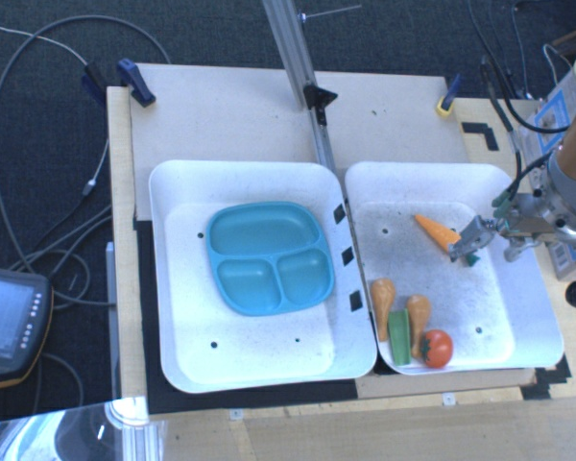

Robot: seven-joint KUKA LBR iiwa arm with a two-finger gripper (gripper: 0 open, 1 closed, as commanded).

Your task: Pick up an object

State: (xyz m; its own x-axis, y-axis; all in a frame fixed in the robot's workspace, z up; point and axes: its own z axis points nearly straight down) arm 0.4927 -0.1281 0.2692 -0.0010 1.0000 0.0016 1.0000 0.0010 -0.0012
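The right bin [518, 301] holds an orange carrot [433, 230] near its middle. At its front edge lie a small orange gourd [382, 296], a green vegetable [399, 327], a second orange piece [419, 310] and a red tomato [437, 348]. My gripper [492, 246] hangs low over the right bin, just right of the carrot's thick end. It is open with nothing between its fingers. Its left finger [471, 240] is close beside the carrot; I cannot tell if they touch.
A blue three-compartment plate [269, 257] lies in the left bin [182, 353]. A metal pole [290, 32] rises from the bench behind the bins. Cables trail at the right and left. A tablet [10, 325] sits at the far left.
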